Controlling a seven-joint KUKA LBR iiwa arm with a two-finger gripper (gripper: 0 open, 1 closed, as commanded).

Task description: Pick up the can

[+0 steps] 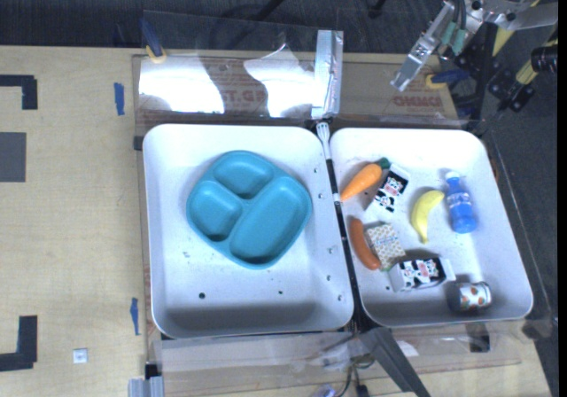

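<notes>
The can (469,295) is small and silver with an orange-red label. It lies on its side in the near right corner of the right bin (507,209). My gripper (431,51) hangs high over the bench behind the right bin's far edge, well away from the can. Nothing is seen held in it. The orange band of the arm is at the frame's top right.
The right bin also holds a carrot (361,181), a black-and-white carton (388,192), a banana (425,213), a blue bottle (459,203), a sausage (362,244), a speckled block (386,243) and a second carton (416,273) just left of the can. A blue divided plate (250,207) lies in the left bin (168,289).
</notes>
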